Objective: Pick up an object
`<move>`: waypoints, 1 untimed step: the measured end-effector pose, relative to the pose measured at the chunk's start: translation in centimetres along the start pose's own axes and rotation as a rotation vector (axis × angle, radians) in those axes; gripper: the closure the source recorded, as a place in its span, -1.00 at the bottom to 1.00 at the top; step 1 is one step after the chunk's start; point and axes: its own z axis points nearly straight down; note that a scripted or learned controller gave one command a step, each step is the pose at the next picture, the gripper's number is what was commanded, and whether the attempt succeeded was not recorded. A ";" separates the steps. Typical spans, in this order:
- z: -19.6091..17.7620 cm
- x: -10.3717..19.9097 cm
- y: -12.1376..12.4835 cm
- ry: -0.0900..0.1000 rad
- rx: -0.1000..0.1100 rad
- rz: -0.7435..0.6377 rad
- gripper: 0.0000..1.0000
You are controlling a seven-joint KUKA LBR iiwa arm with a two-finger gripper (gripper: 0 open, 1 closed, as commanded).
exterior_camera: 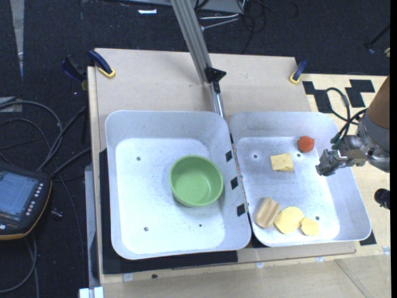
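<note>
Camera view is giving you a slanted look down on a pale wooden bench (161, 82) sitting on dark carpet, with cables trailing across the floor around it. Taking the green bowl (196, 180) as your landmark: far to its left, a handheld pendant (18, 202) with a lit screen is lying on the floor, partly cut off by the frame edge. Up and to the left of the bowl, a blue and yellow clamp (101, 64) is gripping the bench corner. The bowl itself is sitting upright near the middle of the left bin (133, 228). Above the bowl and slightly right, a grey metal pole (193, 33) is slanting down to the seam between the two bins, and its top is running out of frame.

To the right of the bowl, the right bin (347, 228) is holding the small items. A tan bread-like piece (267, 212), a round yellow piece (289, 220) and a smaller yellow piece (310, 227) are lying close together, lower right of the bowl; you cannot tell for sure what they are. A yellow wedge (282, 162) is lying to the bowl's upper right, and a small red ball (306, 144) is sitting farther right, apart from the wedge.

Farthest right of the bowl, the gripper (325, 165) is hanging over the right bin, just beside the red ball and below it. You cannot tell whether it is wide or narrow: it is reading as a dark, blurred shape. The arm (377, 126) behind it is being cut off by the frame edge.
</note>
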 end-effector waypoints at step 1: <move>-5.2 0.0 0.1 0.000 0.001 0.000 1.00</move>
